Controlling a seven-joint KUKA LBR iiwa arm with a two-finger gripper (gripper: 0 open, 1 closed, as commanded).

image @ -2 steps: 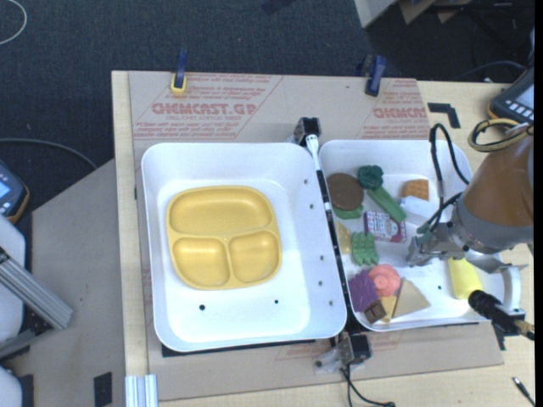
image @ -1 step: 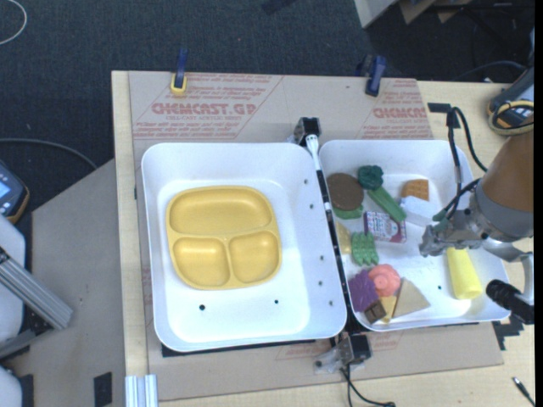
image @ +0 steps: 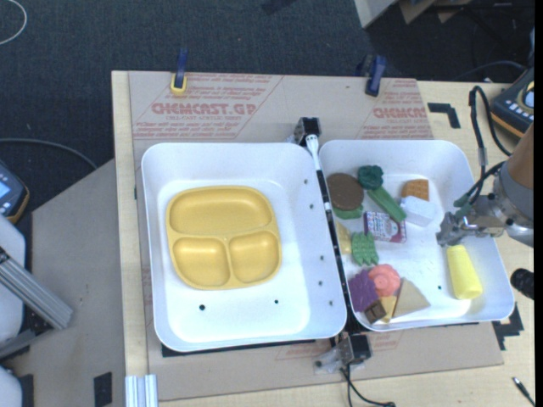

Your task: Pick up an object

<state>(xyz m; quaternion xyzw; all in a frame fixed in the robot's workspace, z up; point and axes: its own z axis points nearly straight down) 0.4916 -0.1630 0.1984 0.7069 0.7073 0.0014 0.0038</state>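
Well off to the gripper's left, a yellow plastic three-compartment plate [image: 224, 246] lies in the left white bin [image: 161, 185]. In the right white bin [image: 441, 153], a smooth yellow plastic cylinder [image: 463, 271] lies lengthwise just below the grey two-finger gripper [image: 454, 228], its upper end close under the fingertips. Whether they touch it, or how wide they stand, I cannot tell.

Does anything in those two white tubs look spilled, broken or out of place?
Nothing looks spilled or broken. The left bin holds a yellow divided plate, lying flat. The toys in the right bin are jumbled toward its left side, some touching or overlapping, and a yellow block lies apart just below the tool.
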